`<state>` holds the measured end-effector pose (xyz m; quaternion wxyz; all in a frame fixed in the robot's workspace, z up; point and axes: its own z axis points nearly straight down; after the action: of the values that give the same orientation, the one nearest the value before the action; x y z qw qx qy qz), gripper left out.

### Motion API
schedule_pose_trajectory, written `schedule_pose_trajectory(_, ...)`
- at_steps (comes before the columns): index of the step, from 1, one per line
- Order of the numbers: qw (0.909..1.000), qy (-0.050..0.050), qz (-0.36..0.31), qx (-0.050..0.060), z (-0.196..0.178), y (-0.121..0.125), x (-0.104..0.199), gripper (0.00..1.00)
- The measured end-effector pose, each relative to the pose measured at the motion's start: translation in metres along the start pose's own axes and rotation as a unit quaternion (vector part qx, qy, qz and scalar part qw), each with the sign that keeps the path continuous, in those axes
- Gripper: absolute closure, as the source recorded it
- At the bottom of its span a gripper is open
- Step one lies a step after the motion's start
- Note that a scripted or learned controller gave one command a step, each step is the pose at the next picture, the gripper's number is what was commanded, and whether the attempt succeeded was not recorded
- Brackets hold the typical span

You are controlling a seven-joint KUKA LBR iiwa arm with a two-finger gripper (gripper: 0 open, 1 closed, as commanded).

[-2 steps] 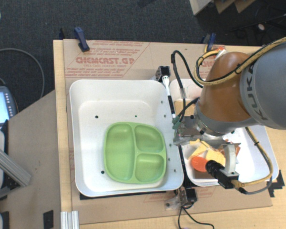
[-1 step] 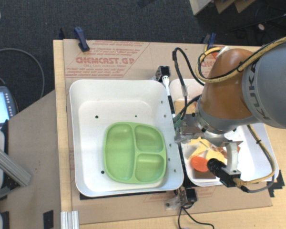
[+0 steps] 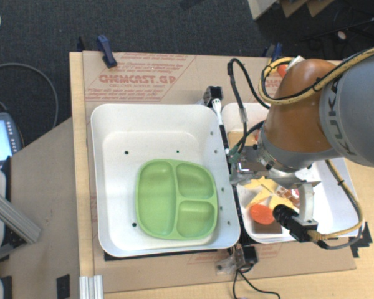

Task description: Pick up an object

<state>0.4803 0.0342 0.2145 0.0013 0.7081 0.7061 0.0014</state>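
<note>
Resting: smooth green three-section plate (image 3: 176, 199), left bin (image 3: 112, 136) | gripper (image 3: 262, 189) state: cannot tell, arm hides it

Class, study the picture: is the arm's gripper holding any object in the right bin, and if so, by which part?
It cannot be told: the grey and orange arm covers the gripper above the right white bin.

Orange object (image 3: 260, 213) among jumbled items in right bin (image 3: 336, 210)

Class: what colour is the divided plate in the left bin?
Light green. The plate shows plainly in the camera view, lying in the white left bin.
</note>
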Motion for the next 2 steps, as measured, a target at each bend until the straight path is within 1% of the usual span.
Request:
schedule_pose_trajectory(1,1.0,0.002,-0.005,-0.003,-0.095,0.0,0.06,1.0)
schedule_pose_trajectory(2,1.0,0.004,-0.006,-0.005,-0.205,0.0,0.145,1.0)
